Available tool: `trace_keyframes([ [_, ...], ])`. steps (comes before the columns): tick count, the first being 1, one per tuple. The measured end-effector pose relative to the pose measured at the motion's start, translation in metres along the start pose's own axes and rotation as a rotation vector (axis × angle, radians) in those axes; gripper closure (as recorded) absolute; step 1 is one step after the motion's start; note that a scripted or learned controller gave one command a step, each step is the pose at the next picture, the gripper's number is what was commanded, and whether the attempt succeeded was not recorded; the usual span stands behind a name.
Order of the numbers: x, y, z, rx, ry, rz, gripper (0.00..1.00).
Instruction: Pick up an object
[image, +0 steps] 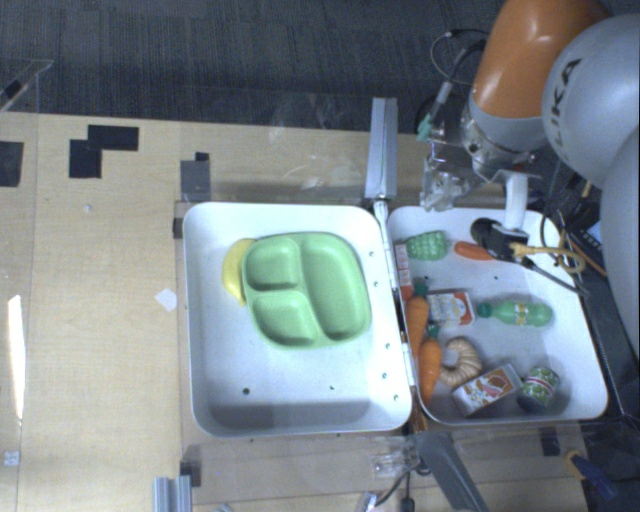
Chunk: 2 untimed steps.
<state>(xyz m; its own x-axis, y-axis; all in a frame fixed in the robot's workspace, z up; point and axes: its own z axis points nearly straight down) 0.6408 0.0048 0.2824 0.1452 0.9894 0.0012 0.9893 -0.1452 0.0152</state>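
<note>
The approach step looks in hand: the translucent two-finger hand (440, 188), spread and gripping nothing, hovers over the right white bin's (590, 350) far edge, needing to descend onto the bumpy green plastic toy (427, 245) just below.

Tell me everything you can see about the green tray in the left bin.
The green tray is a pale green, rounded-rectangle plate that looks like smooth plastic. It has three compartments: a small one at upper left, a wide one at lower left, and a long one on the right side. All three look bare. It lies flat, slightly rotated, in the upper middle of the left bin. Its left edge covers part of a yellow object that sticks out from beneath it.
</note>
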Motion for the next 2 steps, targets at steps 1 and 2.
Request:
trace_keyframes([
  [1,0.002,0.001,-0.012,-0.005,0.000,-0.009,1.00],
  [2,-0.103,0.044,-0.002,0.010,-0.002,0.061,1.00],
])
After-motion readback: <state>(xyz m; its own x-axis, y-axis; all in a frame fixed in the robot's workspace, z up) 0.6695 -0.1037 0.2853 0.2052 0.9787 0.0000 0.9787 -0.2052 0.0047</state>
